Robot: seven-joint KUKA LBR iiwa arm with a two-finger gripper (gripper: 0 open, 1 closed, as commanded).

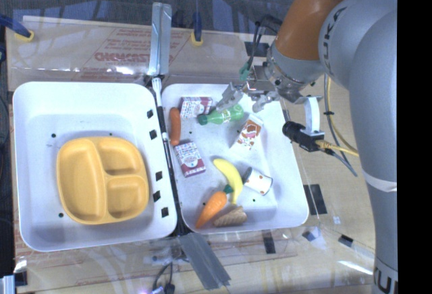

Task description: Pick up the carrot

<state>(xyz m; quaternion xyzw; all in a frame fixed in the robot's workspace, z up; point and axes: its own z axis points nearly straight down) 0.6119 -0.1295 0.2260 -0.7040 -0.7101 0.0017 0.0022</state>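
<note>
Your gripper (244,94) hangs open and holding nothing at upper centre; the carrot (212,208) lies ungrasped at lower centre, so everything remains.

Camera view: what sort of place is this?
Probably a robot lab bench for pick-and-place trials: a grey KUKA arm, two shallow white bins, and toy food such as an orange plastic carrot.

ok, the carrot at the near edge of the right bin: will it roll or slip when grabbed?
The carrot looks like smooth moulded plastic, so probably stiff, light and a bit slippery. Its tapered round body may roll or pivot if pinched off-centre. It lies against the banana and a brown piece, so those would likely shift too.
</note>
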